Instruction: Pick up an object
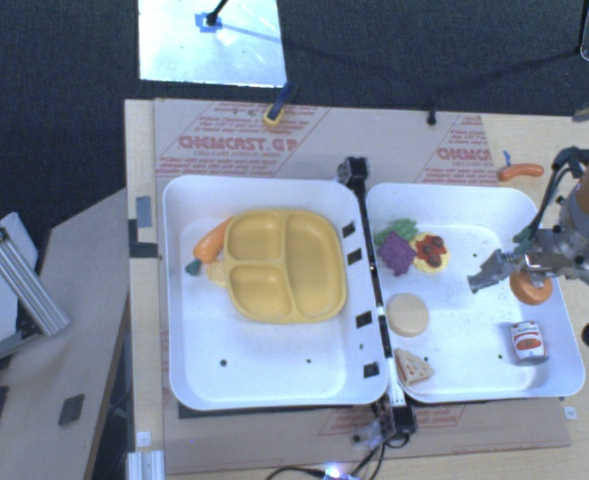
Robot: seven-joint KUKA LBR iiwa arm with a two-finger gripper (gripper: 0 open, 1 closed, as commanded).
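Note:
My gripper (486,272) hangs over the right bin (474,373), near its middle right, with the arm reaching in from the right edge. An orange round object (531,288) lies just right of the gripper tip, partly under the wrist. A small red and white can (527,341) stands below it. To the left of the gripper are a purple grape bunch (396,254), a red and yellow piece (432,250) with a green leaf (398,230), a round beige biscuit (408,314) and a sandwich wedge (412,367). Nothing shows held in the gripper.
The left bin (264,373) holds a yellow divided plate (279,265) and a carrot (210,241) at its left edge. A black clip strip (366,268) runs between the bins. An orange sausage-shaped piece (521,172) lies on the bench behind the right bin.

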